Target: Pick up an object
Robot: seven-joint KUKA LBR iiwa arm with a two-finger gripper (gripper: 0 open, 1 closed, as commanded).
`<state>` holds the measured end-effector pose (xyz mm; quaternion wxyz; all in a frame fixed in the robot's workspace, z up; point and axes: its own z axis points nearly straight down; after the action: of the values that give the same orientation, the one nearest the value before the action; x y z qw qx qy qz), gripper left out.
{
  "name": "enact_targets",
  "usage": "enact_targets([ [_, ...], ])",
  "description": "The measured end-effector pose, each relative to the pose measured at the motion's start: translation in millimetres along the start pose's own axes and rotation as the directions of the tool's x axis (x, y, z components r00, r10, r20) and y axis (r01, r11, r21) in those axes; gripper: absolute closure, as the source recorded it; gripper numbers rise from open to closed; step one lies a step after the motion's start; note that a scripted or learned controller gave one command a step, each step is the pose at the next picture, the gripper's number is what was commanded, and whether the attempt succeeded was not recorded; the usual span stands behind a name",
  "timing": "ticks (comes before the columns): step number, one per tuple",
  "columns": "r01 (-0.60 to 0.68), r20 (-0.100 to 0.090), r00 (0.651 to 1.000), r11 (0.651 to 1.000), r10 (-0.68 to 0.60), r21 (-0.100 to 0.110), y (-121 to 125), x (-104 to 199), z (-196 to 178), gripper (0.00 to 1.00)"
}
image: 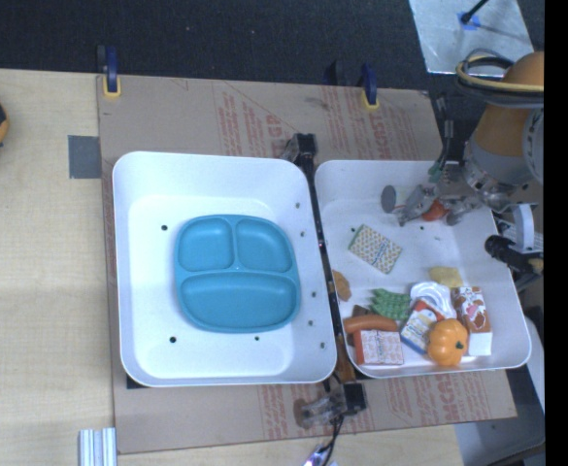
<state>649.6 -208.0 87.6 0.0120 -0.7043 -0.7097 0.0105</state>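
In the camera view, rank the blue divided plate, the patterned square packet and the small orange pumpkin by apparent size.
1. Blue divided plate, by far the largest.
2. Patterned square packet.
3. Small orange pumpkin, close to the packet; that order is unsure.

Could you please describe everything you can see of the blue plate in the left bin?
The blue plate is a rounded-rectangle tray, plastic by its look, with three compartments: two small ones at the far side, one wide one nearer the camera. It lies flat, right side up, near the middle of the left bin, resting on its floor.
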Motion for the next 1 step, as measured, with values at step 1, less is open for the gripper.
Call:
enact_targets([
  [1,-0.001,0.000,1.000,1.000,0.001,0.000,0.1,1.6,-0.4,0.00],
])
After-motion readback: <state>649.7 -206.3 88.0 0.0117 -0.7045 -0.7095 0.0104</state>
